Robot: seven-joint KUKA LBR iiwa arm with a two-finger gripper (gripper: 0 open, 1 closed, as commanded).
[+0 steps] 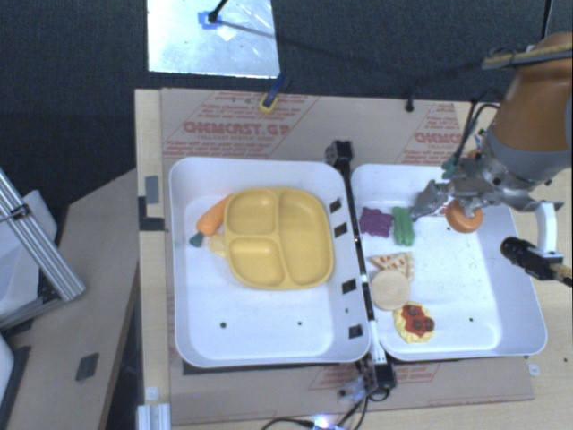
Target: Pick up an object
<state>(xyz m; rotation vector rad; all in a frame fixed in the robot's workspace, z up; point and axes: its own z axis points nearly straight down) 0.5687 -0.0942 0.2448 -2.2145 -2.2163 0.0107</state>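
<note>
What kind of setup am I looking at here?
Likely a robot grasping test bench: two white bins on cardboard, toy food such as a carrot and a yellow divided plate, plus the arm's hand.

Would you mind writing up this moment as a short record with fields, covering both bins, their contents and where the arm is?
left bin: holds a yellow divided plate; a toy carrot lies at the plate's left edge
right bin: purple toy, green toy, sandwich wedge, round tan piece, yellow piece with red topping, orange round toy
arm: reaches in over the right bin's far end
gripper: low over the bin, beside the orange round toy and near the green toy
grasp: cannot tell
</note>
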